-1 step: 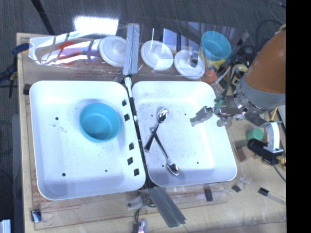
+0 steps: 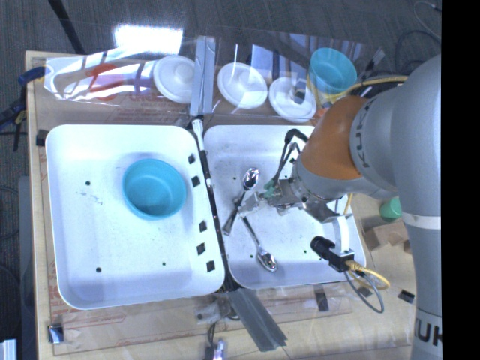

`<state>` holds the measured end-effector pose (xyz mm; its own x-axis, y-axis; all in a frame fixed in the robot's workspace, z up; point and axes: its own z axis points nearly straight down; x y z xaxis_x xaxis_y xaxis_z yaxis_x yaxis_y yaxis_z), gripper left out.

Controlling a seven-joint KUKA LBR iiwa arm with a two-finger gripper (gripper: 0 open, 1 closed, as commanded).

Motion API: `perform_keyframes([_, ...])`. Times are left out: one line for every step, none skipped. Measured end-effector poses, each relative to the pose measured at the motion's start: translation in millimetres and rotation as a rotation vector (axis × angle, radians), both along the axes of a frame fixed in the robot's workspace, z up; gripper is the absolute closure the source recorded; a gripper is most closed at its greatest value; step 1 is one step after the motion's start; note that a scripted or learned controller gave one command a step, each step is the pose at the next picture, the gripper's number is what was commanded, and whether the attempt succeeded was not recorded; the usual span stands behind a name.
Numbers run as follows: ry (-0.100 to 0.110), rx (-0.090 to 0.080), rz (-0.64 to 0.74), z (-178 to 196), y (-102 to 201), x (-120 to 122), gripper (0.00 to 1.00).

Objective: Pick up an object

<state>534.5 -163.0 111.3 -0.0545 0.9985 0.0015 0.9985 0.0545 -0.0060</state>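
gripper (image 2: 271,195) sitting low in right bin (image 2: 225,261) w/ tips next to two spoons (image 2: 250,217) lying crossed mid-bin, can't tell jaw state, blue bowl (image 2: 154,187) resting in left bin (image 2: 75,276).

Illumination is bright and even, from overhead. A strong white glare patch sits on the clear plastic sheet (image 2: 120,66) at the far left, washing out detail there. The left bin (image 2: 82,231) is overexposed across its floor, with little surface texture. The blue bowl (image 2: 154,188) casts a soft shadow on its far side. The arm (image 2: 390,148) at the right darkens the right bin (image 2: 300,265) beneath it. Focus is moderately soft throughout; fine edges show slight blur.
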Motion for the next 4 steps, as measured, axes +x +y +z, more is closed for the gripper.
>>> perform_keyframes([-0.004,-0.001,0.093,-20.9,7.3,122.3,0.0])
perform_keyframes([-0.002,0.0,0.06,-20.7,17.3,68.6,0.0])
perform_keyframes([-0.002,0.0,0.06,-20.6,17.4,68.7,0.0])
perform_keyframes([0.0,0.0,0.064,-11.7,17.6,69.1,1.0])
